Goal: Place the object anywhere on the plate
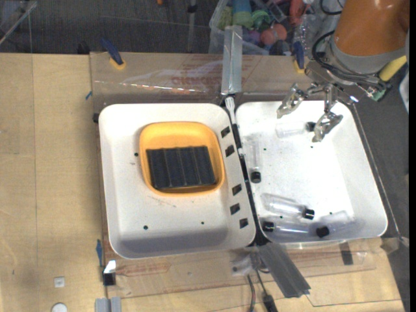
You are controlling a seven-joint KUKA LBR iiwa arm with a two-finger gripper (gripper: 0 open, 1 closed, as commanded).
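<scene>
A yellow-orange plate [151, 138] with a raised rim lies in the left bin [123, 207]. On it rests a black ribbed rectangular object [181, 166], flat and inside the rim. My gripper [309, 114] hangs over the far part of the right bin [364, 174], well away from the plate. Its two metal fingers [291, 103] are spread apart with nothing between them. A clear tube [290, 130] lies on the bin floor just below the fingers.
Several clear tubes with black caps lie in the right bin: one by the divider [252, 160], others near the front [287, 207] [333, 222]. A black-tabbed divider [234, 168] separates the bins. A tub of coloured toys [266, 8] stands behind the bench.
</scene>
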